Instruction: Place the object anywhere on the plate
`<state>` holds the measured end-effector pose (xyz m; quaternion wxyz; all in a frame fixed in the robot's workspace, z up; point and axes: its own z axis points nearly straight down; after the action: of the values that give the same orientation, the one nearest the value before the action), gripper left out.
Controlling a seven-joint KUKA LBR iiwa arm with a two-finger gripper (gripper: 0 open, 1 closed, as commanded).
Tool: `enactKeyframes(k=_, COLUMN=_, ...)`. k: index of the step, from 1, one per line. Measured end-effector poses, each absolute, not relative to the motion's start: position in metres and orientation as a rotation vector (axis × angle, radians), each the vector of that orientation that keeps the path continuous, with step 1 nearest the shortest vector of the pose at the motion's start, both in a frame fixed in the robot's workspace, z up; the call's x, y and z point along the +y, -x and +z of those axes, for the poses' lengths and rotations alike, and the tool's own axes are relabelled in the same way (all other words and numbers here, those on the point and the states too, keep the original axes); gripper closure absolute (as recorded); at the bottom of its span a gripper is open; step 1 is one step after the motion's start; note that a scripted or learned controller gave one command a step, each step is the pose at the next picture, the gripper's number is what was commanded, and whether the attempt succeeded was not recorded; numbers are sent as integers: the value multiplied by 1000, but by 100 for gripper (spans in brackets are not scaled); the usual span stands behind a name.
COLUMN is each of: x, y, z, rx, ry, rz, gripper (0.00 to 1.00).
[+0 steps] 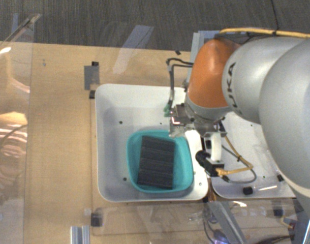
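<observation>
Lying flat on the teal plate [184, 161] in the left white bin [112, 136], the dark ribbed block [156, 162] sits roughly centred, long side running front to back; plate occupies the bin's near right portion; arm [256, 70] reaches in from the right, orange band above the wrist; hand [183, 128] hangs over the plate's far right rim, just beside the block's far corner, apart from it; whether it is wide or narrow cannot be told; tabletop [48, 151] pale wood.

"KUKA" lettering, partly visible, on the grey arm [261, 60].
</observation>
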<state>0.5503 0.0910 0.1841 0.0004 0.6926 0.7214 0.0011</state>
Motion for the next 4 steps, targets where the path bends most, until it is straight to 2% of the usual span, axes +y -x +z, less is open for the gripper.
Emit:
enactKeyframes(k=1, x=161, y=-572, z=210, rx=2346, ry=-2086, rz=9, gripper=100)
enactKeyframes(k=2, x=161, y=-572, z=210, rx=2346, ry=-2085, rz=8, gripper=0)
enactKeyframes(k=3, x=140, y=-537, z=345, rx=2163, ry=-2272, rz=12, gripper=0)
enactKeyframes(k=4, x=98, y=-508, z=427, rx=2461, ry=-1938, rz=16, gripper=0)
